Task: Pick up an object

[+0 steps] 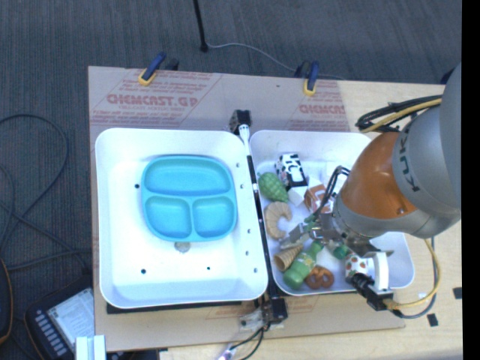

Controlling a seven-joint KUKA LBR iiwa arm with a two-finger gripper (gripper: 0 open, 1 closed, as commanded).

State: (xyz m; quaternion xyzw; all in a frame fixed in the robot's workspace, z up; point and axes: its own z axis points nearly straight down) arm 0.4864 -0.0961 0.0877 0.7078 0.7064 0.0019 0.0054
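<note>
Camera view, fixed above the tabletop (165, 100). Two white bins are recorded side by side. In the left bin (120, 223) a blue divided tray (189, 198) is laid flat. The right bin (401, 265) is crowded with small items: a black-and-white toy (292, 169) at the far side, a green lumpy piece (273, 187) just nearer, a tan croissant shape (277, 220) at the middle left, a cone (286, 259) and a green bottle (300, 267) toward the near rim, and a pretzel (320, 277) beside them. The gripper (310, 229) is lowered into the right bin, over the clutter between the croissant shape and the green bottle. Whether it is apart or together cannot be told, and nothing is seen held. The step in hand is judged to be the descent onto a candidate object. For the next move, a firm closure on one piece is called for, then a straight lift clear of its neighbours.
</note>
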